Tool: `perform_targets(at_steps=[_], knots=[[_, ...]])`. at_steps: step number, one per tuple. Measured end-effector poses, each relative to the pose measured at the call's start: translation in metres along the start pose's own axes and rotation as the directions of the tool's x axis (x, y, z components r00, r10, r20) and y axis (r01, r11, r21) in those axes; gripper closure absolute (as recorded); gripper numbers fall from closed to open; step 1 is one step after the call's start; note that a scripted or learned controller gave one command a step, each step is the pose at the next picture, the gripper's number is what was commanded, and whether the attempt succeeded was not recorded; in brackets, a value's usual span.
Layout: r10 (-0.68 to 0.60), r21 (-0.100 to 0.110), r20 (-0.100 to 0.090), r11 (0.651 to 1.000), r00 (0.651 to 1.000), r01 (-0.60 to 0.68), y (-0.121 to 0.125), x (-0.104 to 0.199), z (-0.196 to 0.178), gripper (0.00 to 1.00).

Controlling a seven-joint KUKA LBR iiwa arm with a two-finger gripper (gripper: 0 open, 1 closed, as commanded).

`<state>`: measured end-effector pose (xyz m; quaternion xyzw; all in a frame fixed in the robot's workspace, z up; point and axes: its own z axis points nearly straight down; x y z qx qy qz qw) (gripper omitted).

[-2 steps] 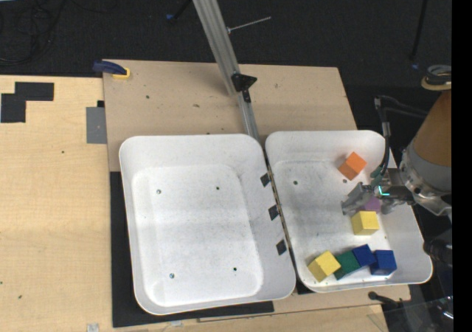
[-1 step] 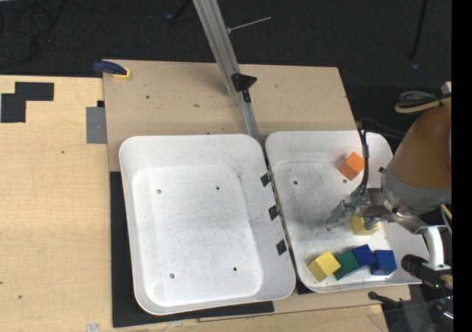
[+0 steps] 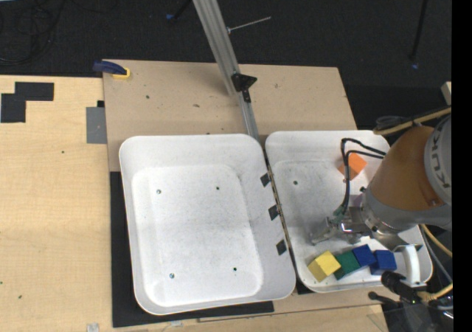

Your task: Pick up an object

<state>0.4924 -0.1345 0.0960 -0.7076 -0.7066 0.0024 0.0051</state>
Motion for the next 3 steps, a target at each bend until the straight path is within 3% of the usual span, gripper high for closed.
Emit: perform_targets(at_steps=[1, 2, 3], knots=[[0.003, -0.008, 0.002, 1.0, 1.0, -0.003, 0.0, -0.001, 0.003, 0.0], [0.009, -0.006, 0.0, 1.0, 1.0, -0.009, 0.0, -0.002, -0.006, 1.0], [-0.003, -0.012, 0.003, 1.0, 1.0, 0.003, -0.002, 0.008, -0.056, 1.0]])
